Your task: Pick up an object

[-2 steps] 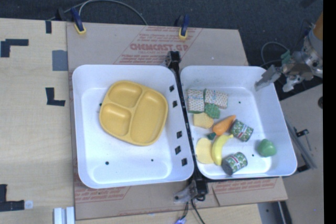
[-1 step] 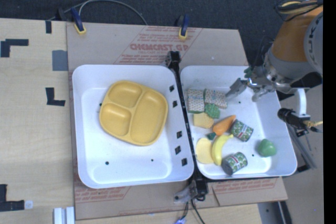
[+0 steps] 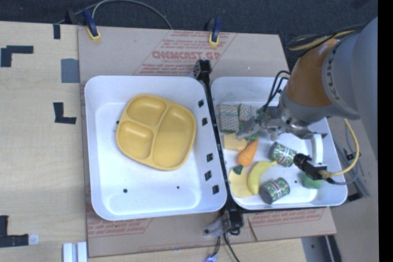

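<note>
My gripper (image 3: 250,127) is low in the right bin (image 3: 334,196), near its left half, at the edge of a grey and green checked pad (image 3: 232,116). Just below the gripper lies an orange carrot (image 3: 247,153). A yellow banana (image 3: 258,174) lies in front of the carrot, on a pale yellow flat piece (image 3: 238,184). Two small cans with green labels are close by: one (image 3: 282,154) to the right of the carrot, the other (image 3: 274,189) near the front wall. Nothing shows between the fingers.
The left bin (image 3: 101,193) holds a yellow divided plate (image 3: 156,131). A small green thing (image 3: 311,181) lies at the right bin's front right. The grey arm with its orange band (image 3: 310,80) crosses the right bin's far right side. Blue-and-yellow clamps (image 3: 214,32) hold the cardboard at the back.
</note>
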`<move>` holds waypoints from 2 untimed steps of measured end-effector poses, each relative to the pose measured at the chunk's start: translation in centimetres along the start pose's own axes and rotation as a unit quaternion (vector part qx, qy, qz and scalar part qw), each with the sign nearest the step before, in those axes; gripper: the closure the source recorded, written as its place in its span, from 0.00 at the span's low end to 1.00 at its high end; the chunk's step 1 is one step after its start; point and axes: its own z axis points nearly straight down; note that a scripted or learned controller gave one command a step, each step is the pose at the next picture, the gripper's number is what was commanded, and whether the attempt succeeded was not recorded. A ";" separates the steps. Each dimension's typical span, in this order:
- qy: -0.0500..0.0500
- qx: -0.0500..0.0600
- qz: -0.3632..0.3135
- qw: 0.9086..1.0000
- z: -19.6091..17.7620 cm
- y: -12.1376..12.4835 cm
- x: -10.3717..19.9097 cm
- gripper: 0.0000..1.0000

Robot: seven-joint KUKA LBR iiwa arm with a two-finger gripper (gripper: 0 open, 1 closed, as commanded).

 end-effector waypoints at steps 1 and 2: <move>-0.001 -0.005 0.000 1.000 0.8 -2.3 1.0 0.00; 0.001 0.006 -0.001 1.000 -0.3 2.9 0.1 0.00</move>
